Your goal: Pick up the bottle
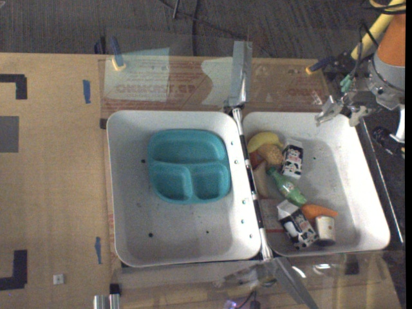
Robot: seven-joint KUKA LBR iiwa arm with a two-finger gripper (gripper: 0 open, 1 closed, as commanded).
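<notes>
The bottle (287,187) is small and green with a pale cap end, lying on its side near the left wall of the right bin (360,192), among other items. My gripper (340,112) hangs at the far right corner of that bin, well above and to the right of the bottle. Its two fingers stand apart, open, with nothing between them.
Around the bottle lie a yellow fruit (262,140), a black-and-white carton (293,160), an orange carrot (319,211), a second carton (299,228) and a small white cup (325,229). The left bin (129,224) holds a teal divided tray (188,165).
</notes>
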